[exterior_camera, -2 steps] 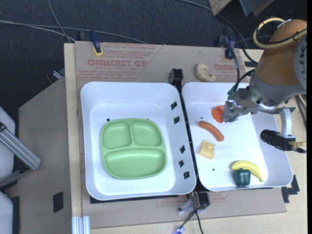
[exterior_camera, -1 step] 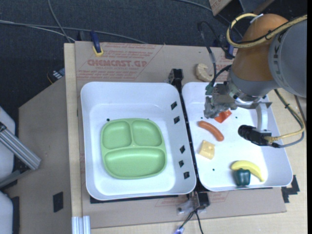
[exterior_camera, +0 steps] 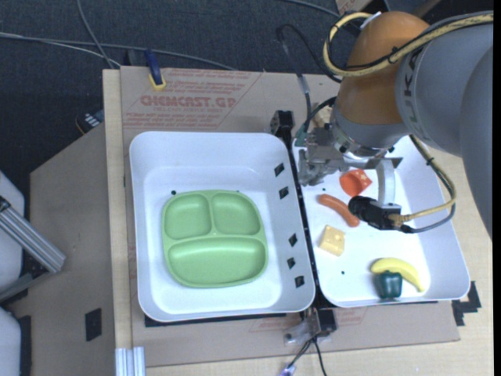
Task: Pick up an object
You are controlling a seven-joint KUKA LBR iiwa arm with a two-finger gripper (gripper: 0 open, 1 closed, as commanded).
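On a cardboard-topped bench [exterior_camera: 203, 100], toy foods are gathered in the right bin [exterior_camera: 438, 210] for picking, the gripper [exterior_camera: 317, 163] hung beside a red piece [exterior_camera: 356, 182], whether spread or closed being indiscernible.

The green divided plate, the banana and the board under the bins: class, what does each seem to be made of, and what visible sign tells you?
Green divided plate: probably moulded plastic; even matte colour, rounded compartment ridges.
Banana: likely a plastic toy; smooth and uniformly yellow, though small in view.
Board: seemingly cardboard; flat brown surface with red printed lettering.
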